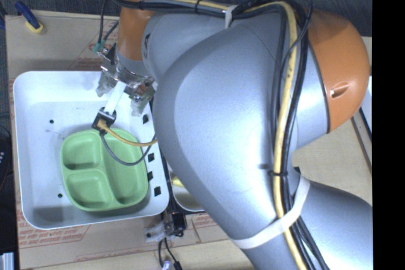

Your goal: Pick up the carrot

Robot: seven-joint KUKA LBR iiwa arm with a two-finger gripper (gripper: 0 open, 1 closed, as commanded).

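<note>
Trouble from here starts with sight: the KUKA arm (253, 136) sweeps in from 3 o'clock and its grey bulk covers almost all of the right bin, so where the carrot lies cannot be told. A small pale yellow patch (178, 184) peeks out under the arm at about 4 o'clock from the green divided plate (95, 183), but it is too little to name. The gripper (118, 93) hangs over the left white bin (19, 136), just past the plate's 12 o'clock edge, near the bin's far wall; whether it is open or closed cannot be told, and nothing can be seen held in it. A thin dark cable (123, 158) loops from the wrist down across the plate's 2 o'clock corner. The likely failures, as a judgement: a descent at this spot would meet bare bin floor or the plate's rim and close on nothing; the drooping cable could snag the plate and drag it; and a low sweep toward 3 o'clock could knock the wall between the bins.
</note>
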